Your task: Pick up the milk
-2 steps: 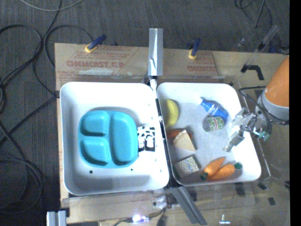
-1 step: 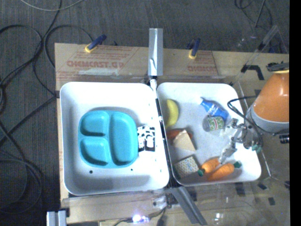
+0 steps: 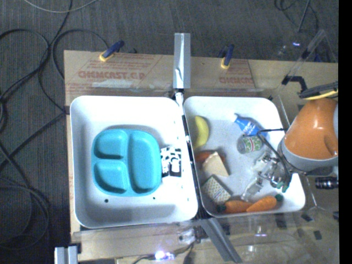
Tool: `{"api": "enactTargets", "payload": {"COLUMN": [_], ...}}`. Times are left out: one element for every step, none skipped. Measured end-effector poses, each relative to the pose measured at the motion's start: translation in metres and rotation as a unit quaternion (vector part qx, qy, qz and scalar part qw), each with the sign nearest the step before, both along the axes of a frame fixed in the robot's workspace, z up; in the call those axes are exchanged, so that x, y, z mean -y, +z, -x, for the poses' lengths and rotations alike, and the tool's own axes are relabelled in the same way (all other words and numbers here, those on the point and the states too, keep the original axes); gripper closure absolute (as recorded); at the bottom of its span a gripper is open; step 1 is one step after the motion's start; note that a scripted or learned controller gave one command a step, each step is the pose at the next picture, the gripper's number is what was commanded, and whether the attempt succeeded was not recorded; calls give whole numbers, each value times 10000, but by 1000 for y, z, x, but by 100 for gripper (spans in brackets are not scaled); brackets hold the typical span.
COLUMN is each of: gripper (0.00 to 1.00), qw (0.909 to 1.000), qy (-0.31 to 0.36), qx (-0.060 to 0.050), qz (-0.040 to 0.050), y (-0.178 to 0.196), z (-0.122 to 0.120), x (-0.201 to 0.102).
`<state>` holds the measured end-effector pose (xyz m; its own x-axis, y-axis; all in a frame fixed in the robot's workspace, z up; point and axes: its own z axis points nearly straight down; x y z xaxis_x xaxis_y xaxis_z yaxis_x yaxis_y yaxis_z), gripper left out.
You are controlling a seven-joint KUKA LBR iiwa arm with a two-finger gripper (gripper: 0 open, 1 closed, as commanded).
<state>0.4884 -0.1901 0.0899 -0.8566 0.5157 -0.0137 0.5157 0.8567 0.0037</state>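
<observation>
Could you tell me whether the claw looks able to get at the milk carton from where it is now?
Probably yes: the milk carton sits exposed in the left bin beside the blue tray, though the claw is over the right bin.

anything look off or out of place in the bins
One thing: the black-and-white milk carton lies on its side in the left bin, wedged between the blue tray and the bin wall. The other food is crowded in the right bin, where the hand is. No spill shows.

Glossy turquoise plastic tray (image 3: 126, 161), smooth white plastic bins (image 3: 82, 202), matt brown cardboard (image 3: 126, 73) underneath
</observation>
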Motion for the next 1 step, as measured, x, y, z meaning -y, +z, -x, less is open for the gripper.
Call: {"api": "enactTargets", "payload": {"gripper": [100], "qw": [10000], "qy": [4], "qx": [26], "qz": [-8], "y": [10], "z": [-2], "x": [-1]}}
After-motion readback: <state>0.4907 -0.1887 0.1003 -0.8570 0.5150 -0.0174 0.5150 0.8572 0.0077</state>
